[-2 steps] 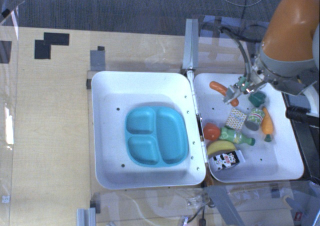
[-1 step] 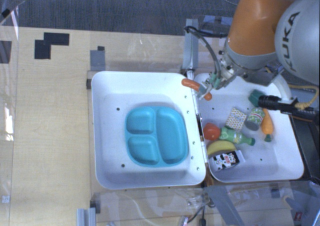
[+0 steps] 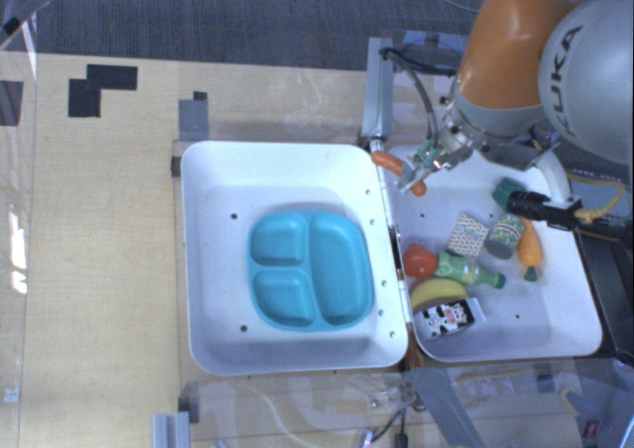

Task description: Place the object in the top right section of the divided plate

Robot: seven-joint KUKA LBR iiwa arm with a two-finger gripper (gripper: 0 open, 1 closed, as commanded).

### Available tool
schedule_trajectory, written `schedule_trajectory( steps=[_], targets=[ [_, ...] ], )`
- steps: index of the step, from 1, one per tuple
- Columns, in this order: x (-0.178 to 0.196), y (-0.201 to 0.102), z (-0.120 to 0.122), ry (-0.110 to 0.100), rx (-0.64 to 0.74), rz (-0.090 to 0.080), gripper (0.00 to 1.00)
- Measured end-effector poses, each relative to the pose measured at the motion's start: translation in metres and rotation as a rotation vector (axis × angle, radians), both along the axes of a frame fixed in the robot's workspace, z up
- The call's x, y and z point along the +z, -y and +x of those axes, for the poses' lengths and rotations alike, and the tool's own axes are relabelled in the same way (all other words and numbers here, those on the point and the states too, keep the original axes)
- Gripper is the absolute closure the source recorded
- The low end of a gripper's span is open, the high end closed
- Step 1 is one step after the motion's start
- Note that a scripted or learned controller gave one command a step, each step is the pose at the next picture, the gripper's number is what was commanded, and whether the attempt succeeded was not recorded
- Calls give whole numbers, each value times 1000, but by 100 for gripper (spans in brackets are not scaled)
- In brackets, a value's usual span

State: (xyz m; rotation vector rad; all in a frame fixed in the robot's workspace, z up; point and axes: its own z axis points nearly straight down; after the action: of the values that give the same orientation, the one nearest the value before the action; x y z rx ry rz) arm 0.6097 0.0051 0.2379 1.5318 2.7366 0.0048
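Note:
The blue divided plate (image 3: pixel 310 270) lies in the middle of the left white bin (image 3: pixel 213 238), with nothing in any of its sections. My gripper (image 3: pixel 428 163) hangs over the near-left corner of the right bin (image 3: pixel 575 322), just right of the rim between the bins. A small orange sausage-shaped object (image 3: pixel 389 163) sits at the gripper's left side, over that rim, and a small red tip (image 3: pixel 418 188) shows just below. The wrist hides how the object and the gripper meet.
Loose items lie in the right bin: a red tomato (image 3: pixel 419 260), a green bottle (image 3: pixel 472 271), a banana (image 3: pixel 438 290), a black-and-white box (image 3: pixel 448 316), a patterned packet (image 3: pixel 468 235), a can (image 3: pixel 505 235) and a carrot (image 3: pixel 531 246). The arm's orange band (image 3: pixel 505 35) looms above.

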Motion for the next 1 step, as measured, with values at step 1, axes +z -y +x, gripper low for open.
schedule_trajectory(
  steps=[1],
  targets=[
    [-53, -77, -41, -3, 7, 1, 100]
  ],
)
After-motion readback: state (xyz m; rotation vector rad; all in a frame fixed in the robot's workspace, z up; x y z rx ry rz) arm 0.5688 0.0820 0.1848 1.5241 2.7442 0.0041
